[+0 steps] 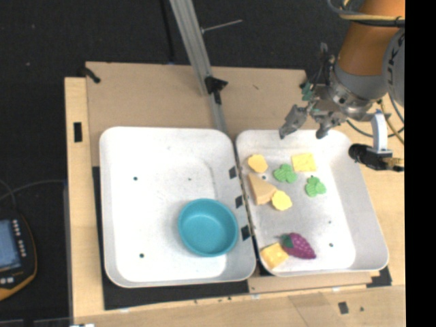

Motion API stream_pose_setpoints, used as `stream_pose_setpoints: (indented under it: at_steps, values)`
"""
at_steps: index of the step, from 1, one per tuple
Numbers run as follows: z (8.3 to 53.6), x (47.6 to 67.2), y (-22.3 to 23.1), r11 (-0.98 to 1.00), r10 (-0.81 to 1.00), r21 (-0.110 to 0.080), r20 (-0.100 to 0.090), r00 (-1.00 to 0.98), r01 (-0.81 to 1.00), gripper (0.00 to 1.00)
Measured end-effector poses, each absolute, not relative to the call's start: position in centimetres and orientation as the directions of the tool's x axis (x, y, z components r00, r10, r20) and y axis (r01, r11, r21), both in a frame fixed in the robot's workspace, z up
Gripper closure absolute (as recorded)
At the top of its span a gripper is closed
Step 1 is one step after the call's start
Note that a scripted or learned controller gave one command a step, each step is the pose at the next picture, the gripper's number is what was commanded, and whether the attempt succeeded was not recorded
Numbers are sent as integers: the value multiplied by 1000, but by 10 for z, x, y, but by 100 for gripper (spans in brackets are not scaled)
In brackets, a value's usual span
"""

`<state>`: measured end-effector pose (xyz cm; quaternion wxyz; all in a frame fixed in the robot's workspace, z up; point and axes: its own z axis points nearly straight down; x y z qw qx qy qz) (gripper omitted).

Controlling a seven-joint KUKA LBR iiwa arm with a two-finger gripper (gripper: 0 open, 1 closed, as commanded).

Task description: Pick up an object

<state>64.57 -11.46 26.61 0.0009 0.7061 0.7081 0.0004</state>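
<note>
The gripper [304,126] hangs over the far edge of the right bin [364,203], its fingers [289,127] spread wide with nothing between them. Below it lie small toy foods: a yellow square [303,162], two green leafy pieces [285,174], a yellow round piece [257,163], a tan wedge [259,189] and a purple grape bunch [298,245] near the front. They look like light, stiff, smooth plastic, likely to slide on the slick white floor. The yellow square, lying apart, seems easiest, pinched across its flat sides. A blue bowl [208,227] sits in the left bin [136,162].
</note>
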Motion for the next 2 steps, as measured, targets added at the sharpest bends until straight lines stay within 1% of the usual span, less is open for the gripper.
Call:
stream_pose_setpoints:
  at_steps: [1,2]
  values:
    - [266,646,-115,3,1000,2,-1,-3,1000,0]
    - [218,650,-108,3,1000,-2,-2,-3,1000,0]
